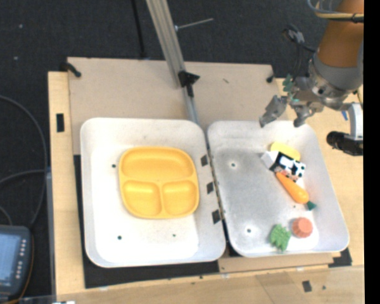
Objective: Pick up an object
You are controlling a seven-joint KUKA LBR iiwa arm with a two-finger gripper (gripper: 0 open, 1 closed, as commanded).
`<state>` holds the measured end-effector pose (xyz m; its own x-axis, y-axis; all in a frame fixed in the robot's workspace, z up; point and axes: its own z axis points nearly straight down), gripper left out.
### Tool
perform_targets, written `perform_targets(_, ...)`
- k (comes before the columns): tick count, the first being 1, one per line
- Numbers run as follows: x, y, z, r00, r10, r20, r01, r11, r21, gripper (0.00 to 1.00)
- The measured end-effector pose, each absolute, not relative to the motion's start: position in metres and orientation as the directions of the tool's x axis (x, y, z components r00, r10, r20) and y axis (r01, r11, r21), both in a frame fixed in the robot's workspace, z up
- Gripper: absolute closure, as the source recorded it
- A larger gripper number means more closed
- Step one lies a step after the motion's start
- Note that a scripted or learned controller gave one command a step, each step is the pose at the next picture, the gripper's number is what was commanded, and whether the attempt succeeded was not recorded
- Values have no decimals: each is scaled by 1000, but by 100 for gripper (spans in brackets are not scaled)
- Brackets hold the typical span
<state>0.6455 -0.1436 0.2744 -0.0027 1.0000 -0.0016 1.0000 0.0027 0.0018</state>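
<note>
The right bin point(253, 195) holds a yellow piece point(285, 149), a black-and-white toy cow point(290, 165), an orange carrot point(292, 188), a green leafy toy point(279, 236) and a small red-orange round toy point(302, 227). My gripper point(284, 113) hangs above the bin's far right corner, just beyond the yellow piece. Its two fingers point(270, 113) are spread apart with nothing between them.
The left bin point(101, 233) carries a yellow divided plate point(158, 181). A slanted metal rail point(168, 40) rises behind the bins. A black divider with clips point(211, 185) separates the two bins. A screen point(6, 258) sits at the lower left.
</note>
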Motion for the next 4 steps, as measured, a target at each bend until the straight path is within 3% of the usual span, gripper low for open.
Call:
perform_targets(1, 645, -144, 274, -3, 1000, -2, 1000, 3, 2, 0)
perform_targets(4, 650, -144, 104, 2, 1000, -2, 1000, -2, -3, 0)
